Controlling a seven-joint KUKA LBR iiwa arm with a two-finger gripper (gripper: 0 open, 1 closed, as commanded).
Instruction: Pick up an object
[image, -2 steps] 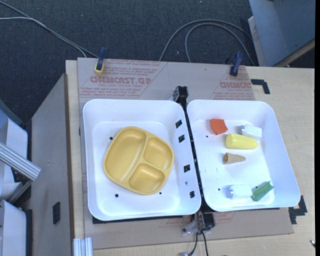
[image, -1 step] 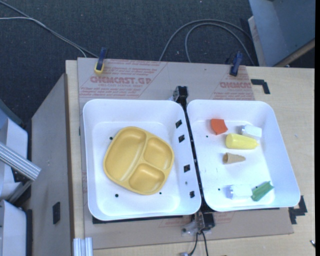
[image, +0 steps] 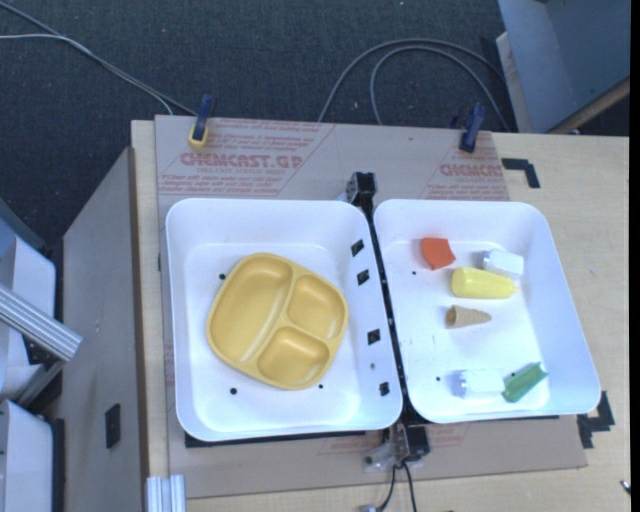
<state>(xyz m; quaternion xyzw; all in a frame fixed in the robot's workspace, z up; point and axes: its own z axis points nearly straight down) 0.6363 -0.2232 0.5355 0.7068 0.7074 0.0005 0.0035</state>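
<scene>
**Choosing a clean first grasp**

The yellow divided tray (image: 278, 320) sits alone in the left bin (image: 190, 300); its thin rim would be awkward to pinch. Right of it, in the right bin (image: 560, 300), lie 5 small items. The yellow block (image: 483, 284), well apart from the tray, looks easiest: descend centred, straddling its short width. The gripper's finger state cannot be told
</scene>
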